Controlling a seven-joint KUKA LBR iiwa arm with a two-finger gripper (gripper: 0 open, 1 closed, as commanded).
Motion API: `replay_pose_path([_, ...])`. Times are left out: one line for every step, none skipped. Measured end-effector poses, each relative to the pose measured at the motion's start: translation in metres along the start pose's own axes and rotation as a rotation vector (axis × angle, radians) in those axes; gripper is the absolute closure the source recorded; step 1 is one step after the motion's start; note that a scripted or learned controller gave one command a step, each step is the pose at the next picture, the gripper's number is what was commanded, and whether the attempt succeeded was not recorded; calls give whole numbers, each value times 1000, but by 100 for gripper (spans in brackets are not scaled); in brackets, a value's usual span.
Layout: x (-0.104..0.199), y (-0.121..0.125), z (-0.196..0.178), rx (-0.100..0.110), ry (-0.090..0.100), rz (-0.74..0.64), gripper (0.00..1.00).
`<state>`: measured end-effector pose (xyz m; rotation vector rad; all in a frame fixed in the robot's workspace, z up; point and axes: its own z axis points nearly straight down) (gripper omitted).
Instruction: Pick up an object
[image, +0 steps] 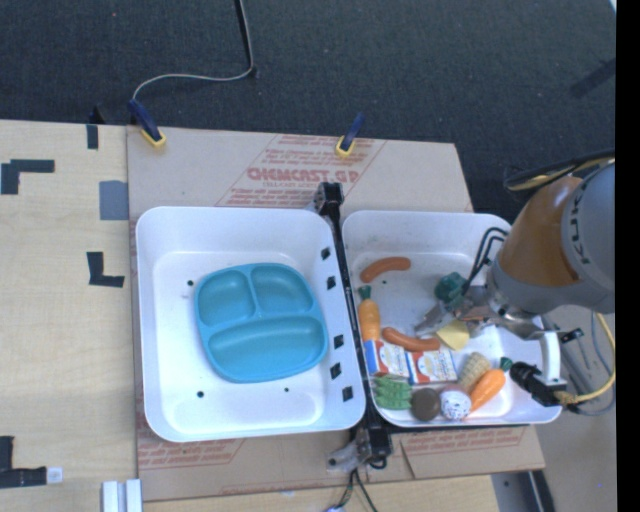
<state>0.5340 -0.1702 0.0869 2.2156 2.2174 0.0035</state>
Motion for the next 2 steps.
replay_pose_path([-1,0,-9,0,-1,0,100])
replay_pose_path([86,-24,-98,7,4,-2,100])
